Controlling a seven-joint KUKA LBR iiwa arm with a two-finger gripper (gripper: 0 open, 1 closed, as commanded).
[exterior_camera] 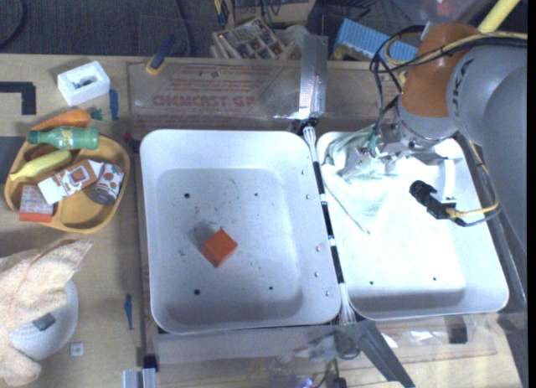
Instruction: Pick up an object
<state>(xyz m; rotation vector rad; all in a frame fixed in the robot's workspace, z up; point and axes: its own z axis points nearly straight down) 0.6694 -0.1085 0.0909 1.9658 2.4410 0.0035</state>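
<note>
Orange block (220, 247) well left of end effector (366, 158)

The wooden counter (100, 248) carries two white bins side by side, the left bin (159, 210) and the right bin (494, 290). Left of them sit a yellow bowl (79, 219) of packets, a white box (84, 82) and a crumpled cloth (33, 286).

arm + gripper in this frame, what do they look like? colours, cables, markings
The arm is grey and bulky with rounded housings, with an orange band above the wrist. The gripper below it is a small pale metallic assembly. A black cylindrical part sticks out beside it, with a yellow-tipped cable looping off it. Thin dark cables run along the wrist. No readable markings.
</note>
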